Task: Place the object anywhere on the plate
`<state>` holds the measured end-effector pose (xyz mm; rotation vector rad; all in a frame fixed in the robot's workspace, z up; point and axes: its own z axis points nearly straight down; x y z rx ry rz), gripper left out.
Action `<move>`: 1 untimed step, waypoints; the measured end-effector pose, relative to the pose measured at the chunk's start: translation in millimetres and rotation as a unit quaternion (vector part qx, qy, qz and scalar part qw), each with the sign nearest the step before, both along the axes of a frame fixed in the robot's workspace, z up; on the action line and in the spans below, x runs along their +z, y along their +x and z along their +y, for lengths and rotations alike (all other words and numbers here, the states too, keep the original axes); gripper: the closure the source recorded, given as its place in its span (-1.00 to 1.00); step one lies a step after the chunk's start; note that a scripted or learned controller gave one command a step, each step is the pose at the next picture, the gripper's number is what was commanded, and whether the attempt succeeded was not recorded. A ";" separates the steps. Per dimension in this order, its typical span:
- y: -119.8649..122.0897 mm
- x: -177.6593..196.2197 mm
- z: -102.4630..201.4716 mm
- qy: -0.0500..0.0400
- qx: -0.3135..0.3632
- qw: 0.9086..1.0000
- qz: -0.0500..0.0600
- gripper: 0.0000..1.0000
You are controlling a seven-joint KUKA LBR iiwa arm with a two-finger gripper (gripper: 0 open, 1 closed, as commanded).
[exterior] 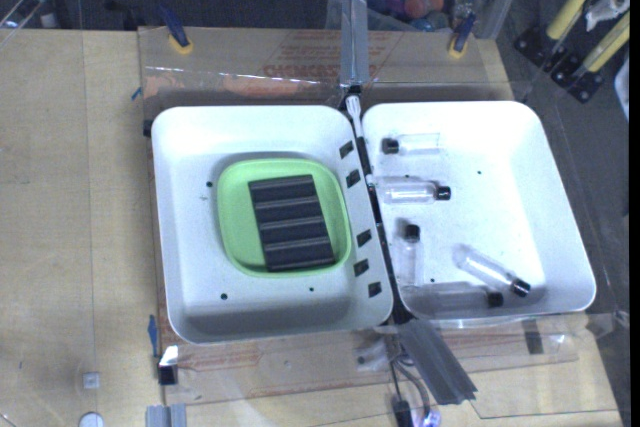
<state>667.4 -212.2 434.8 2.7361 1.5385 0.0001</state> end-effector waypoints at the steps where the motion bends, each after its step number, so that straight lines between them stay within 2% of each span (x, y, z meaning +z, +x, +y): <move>1: -0.3 -3.2 -2.9 0.001 -0.060 0.998 0.001 -1.00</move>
